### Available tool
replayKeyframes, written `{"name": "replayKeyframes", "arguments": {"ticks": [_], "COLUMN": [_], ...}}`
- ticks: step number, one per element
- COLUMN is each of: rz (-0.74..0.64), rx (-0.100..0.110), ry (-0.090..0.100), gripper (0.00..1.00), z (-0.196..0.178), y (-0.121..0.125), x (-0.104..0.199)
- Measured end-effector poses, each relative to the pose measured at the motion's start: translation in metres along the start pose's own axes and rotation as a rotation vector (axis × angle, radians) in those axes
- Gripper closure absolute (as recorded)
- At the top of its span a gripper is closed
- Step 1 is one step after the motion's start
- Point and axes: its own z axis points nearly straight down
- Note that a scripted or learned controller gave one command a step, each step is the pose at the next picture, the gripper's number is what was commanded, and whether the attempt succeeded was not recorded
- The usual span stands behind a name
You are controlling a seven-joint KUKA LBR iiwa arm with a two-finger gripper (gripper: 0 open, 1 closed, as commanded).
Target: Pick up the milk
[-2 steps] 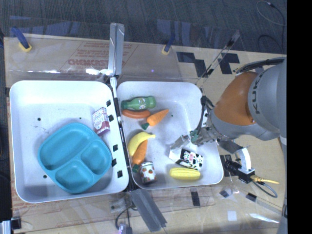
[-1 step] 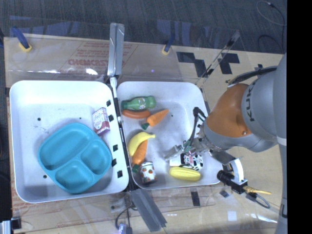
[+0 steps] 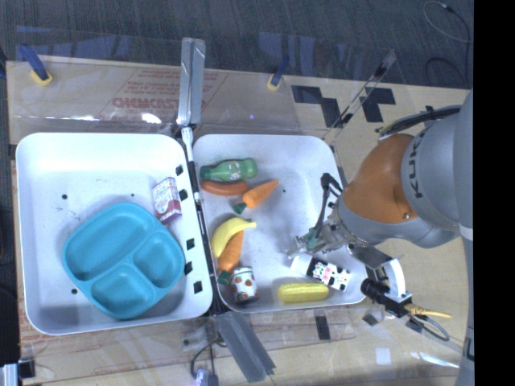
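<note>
My arm [image 3: 402, 195] reached in from the right, its orange band over the right wall of the right bin [image 3: 310, 147]. My claw [image 3: 315, 238] hung low over the right part of that bin, above the bin floor. I could not tell from this view how the claw was set, nor whether it held anything.

The milk [image 3: 326, 273], a small white carton with black patches, lay on its side in the lower right corner of the right bin. It sat just below and slightly right of my claw, very close to it; whether the two touched I could not tell. The carton's left end pointed toward the claw, and its right end was near the bin's right wall.

Other contents of the right bin:
- yellow corn cob [image 3: 303, 293], just below the milk, along the lower wall;
- small can [image 3: 243, 283] at the lower left corner;
- banana [image 3: 227, 234] and a carrot [image 3: 230, 252] beside it, against the left wall;
- green bottle [image 3: 229, 170] at the top, with an orange sausage-like piece [image 3: 224, 188] just under it;
- second carrot [image 3: 259, 194] near the centre top.

Left bin [image 3: 48, 155]: a blue divided plate [image 3: 122, 258] in the lower middle, and a small red-and-white carton [image 3: 166, 199] near the right wall, just above the plate.

Both bins stood side by side on the counter [image 3: 96, 95].
</note>
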Motion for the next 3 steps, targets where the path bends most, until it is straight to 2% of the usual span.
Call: {"name": "replayKeyframes", "arguments": {"ticks": [1, 2, 3], "rz": [0.000, 0.212, 0.240], "rx": [0.000, -0.001, 0.001], "ry": [-0.001, 0.001, 0.000], "gripper": [0.00, 0.00, 0.00], "z": [0.000, 0.009, 0.010], "y": [0.000, -0.013, -0.006], "x": [0.000, -0.012, 0.021]}}
